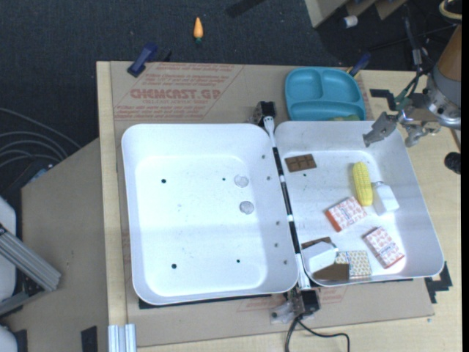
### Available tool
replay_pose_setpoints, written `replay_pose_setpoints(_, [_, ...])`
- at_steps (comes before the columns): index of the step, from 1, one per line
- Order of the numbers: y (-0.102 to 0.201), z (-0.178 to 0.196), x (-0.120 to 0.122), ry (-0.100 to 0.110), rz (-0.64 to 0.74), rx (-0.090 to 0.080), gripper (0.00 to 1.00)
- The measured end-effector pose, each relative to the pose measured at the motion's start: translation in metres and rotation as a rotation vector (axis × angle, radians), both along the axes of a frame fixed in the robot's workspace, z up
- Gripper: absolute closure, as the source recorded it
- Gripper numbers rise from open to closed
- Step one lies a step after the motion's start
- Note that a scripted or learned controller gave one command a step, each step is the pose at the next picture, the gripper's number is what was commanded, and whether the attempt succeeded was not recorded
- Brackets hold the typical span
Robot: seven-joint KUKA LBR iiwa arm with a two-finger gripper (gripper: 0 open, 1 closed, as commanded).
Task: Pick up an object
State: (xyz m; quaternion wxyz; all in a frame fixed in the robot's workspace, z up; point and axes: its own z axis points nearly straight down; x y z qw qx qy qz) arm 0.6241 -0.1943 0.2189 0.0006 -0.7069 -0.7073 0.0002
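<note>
Approach step, nothing grasped: the hand [392, 127] hangs with fingers spread above the right bin's [418, 196] far rim, and the next move calls for descent onto the corn cob [361, 182] lying just below it.

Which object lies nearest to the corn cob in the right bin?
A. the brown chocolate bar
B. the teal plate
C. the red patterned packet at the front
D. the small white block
D: the small white block lies right beside the corn cob, on its right, closer than anything else in the right bin.
</note>
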Motion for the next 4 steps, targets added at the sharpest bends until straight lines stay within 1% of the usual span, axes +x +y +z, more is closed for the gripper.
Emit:
replay_pose_setpoints(1, [-0.004, -0.134, 0.001, 0.001, 0.0, 0.0, 0.0])
replay_pose_setpoints(2, [-0.004, -0.122, 0.003, -0.002, 0.0, -0.001, 1.0])
replay_pose_setpoints(3, [0.028, 0.032, -0.053, -0.004, 0.0, -0.001, 1.0])
replay_pose_setpoints(4, [0.127, 0.061, -0.061, -0.002, 0.001, 0.0, 1.0])
